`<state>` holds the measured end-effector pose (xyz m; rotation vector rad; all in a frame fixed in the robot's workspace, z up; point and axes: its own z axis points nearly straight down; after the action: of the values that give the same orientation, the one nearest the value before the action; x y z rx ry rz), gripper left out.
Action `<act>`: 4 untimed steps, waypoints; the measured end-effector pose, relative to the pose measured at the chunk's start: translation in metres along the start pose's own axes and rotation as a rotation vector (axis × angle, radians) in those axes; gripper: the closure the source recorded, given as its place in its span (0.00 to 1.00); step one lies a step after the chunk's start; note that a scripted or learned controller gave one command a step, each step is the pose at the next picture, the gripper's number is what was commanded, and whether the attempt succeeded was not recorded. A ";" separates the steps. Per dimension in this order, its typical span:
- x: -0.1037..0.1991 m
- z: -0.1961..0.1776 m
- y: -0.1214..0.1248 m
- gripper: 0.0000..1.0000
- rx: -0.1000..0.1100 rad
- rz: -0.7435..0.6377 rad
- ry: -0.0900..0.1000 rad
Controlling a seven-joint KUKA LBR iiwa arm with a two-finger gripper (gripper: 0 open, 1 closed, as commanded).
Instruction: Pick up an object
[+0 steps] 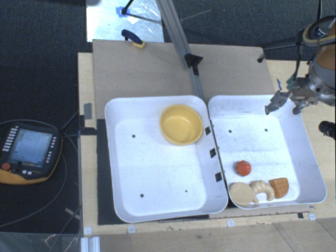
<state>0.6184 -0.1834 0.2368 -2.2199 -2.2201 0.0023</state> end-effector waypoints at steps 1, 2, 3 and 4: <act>-0.006 0.059 0.004 0.00 0.002 0.000 0.000; 0.000 0.110 -0.005 0.00 0.001 0.000 0.000; -0.001 0.097 -0.004 1.00 -0.005 -0.001 -0.001; -0.003 0.034 -0.007 1.00 -0.008 0.000 -0.002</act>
<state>0.6114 -0.1867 0.2024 -2.2247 -2.2256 -0.0050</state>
